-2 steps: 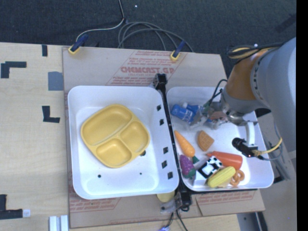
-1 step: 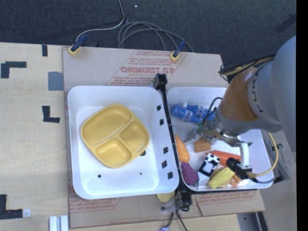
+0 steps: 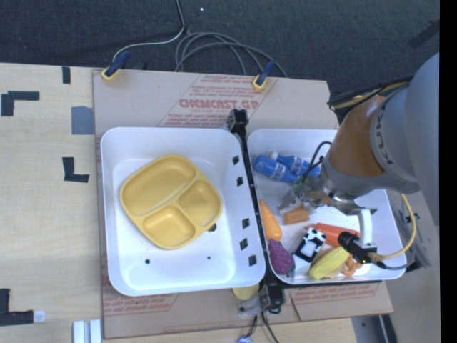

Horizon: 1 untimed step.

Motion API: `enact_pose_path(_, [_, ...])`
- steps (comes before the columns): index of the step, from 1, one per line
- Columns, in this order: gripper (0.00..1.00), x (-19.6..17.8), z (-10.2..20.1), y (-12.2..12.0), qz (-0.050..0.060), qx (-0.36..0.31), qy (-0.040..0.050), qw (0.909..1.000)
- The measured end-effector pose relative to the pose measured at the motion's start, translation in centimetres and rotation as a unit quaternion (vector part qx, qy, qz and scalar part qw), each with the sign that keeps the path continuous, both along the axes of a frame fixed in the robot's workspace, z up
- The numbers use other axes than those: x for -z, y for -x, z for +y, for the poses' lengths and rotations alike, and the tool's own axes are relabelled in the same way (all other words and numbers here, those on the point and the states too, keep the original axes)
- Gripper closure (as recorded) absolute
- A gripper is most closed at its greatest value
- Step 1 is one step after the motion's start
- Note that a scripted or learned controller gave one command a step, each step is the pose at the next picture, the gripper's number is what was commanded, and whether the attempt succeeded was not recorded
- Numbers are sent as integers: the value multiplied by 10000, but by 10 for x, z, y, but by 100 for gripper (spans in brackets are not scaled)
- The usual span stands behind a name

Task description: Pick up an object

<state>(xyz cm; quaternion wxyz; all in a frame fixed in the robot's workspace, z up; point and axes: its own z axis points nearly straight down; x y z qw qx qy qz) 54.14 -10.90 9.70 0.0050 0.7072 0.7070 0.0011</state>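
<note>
- The arm (image 3: 378, 145) reaches from the right, low over the right bin (image 3: 397, 220); whether its fingers (image 3: 303, 195) are released or clenched cannot be told.
- A small brown block (image 3: 296, 216) lies just below the fingers; contact is unclear.
- A blue bottle (image 3: 280, 166) lies just above them and an orange carrot (image 3: 270, 221) to their lower left.
- The left bin (image 3: 114, 213) holds a yellow divided plate (image 3: 170, 200).

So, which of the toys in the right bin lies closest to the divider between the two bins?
The orange carrot, and the purple toy just below it nearly matches. The blue bottle, checkered block and yellow corn lie farther right.
</note>
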Motion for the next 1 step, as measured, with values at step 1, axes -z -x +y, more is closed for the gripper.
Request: enact_pose_path(1, [100, -93, 40, -67, -21, -42, -25, 10000])
